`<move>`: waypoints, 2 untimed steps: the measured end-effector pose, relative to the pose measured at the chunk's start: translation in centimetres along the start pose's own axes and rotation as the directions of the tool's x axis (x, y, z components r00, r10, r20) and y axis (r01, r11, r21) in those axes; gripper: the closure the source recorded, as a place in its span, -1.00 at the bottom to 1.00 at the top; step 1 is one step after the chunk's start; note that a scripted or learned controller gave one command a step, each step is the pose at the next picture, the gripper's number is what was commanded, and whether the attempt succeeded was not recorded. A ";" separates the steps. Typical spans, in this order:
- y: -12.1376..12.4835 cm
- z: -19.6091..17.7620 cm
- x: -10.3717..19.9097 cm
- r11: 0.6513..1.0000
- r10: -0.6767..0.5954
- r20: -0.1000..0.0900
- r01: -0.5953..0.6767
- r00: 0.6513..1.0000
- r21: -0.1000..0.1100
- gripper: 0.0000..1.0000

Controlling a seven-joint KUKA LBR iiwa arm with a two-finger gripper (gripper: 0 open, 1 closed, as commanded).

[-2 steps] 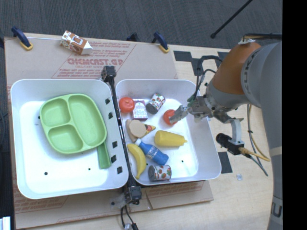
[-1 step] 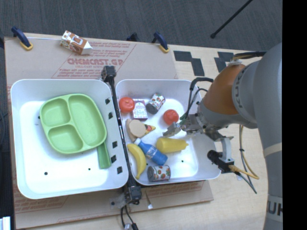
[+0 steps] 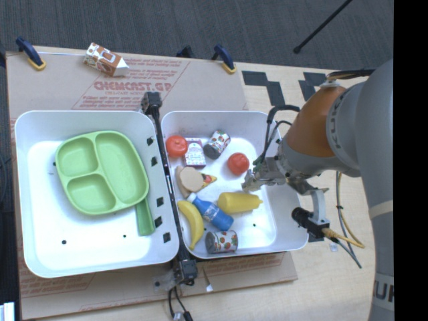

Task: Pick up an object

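The right bin [image 3: 264, 127] holds several items. Among them are a red tomato [image 3: 176, 145], a small carton [image 3: 194, 154], a dark can [image 3: 217, 143], a red ball [image 3: 238, 163] and a bread slice [image 3: 190, 178]. Nearer the front lie a yellow bottle [image 3: 239, 202], a blue bottle [image 3: 212, 212], a banana [image 3: 193, 223] and a printed can [image 3: 221, 241]. My gripper [image 3: 253, 180] reaches in from the right, low in the bin. It sits just above the yellow bottle's right end and below the red ball. Nothing is seen held in it.
The left bin [image 3: 27, 199] carries a green divided tray [image 3: 101, 172]. A small carton [image 3: 105, 59] lies on the cardboard sheet behind the bins, with blue clamps [image 3: 224, 57] along the back edge. Cables hang off the arm at the right bin's outer wall [image 3: 294, 236].
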State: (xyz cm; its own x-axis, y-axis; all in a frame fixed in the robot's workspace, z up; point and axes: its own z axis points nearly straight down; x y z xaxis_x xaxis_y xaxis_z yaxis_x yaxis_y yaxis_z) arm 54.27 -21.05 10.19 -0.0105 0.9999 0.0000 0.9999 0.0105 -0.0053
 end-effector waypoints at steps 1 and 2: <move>-2.7 -9.5 -0.1 1.000 0.008 0.001 -0.008 1.000 -0.007 1.00; 8.5 -3.7 0.0 1.000 0.005 -0.001 -0.005 1.000 -0.003 1.00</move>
State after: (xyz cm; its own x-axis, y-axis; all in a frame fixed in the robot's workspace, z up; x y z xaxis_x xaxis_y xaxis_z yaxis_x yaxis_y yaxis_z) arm 62.81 -20.98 13.88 -0.0054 1.0000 0.0014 1.0000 0.0054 -0.0022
